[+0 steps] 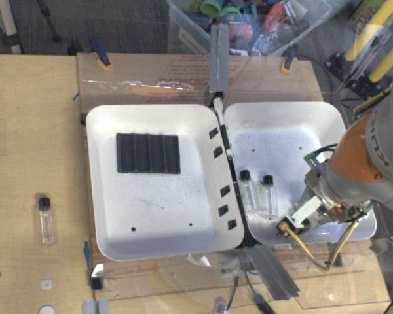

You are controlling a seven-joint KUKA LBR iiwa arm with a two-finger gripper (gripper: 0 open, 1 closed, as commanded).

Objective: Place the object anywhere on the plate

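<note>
A black ribbed plate (148, 154) lies flat in the upper part of the left bin (111, 237). Two clear vials with black caps lie side by side in the right bin (281, 120): one vial (247, 190) near the divider, the other vial (268, 196) just right of it. My gripper (338, 207) hangs low over the right bin's front right corner, to the right of both vials and apart from them. The wrist with its orange band hides its tips.
A third clear vial (46, 220) lies on the wooden bench left of the bins. A clear tub (249, 8) of coloured items stands behind the bins. Black clips (224, 190) line the divider between the bins.
</note>
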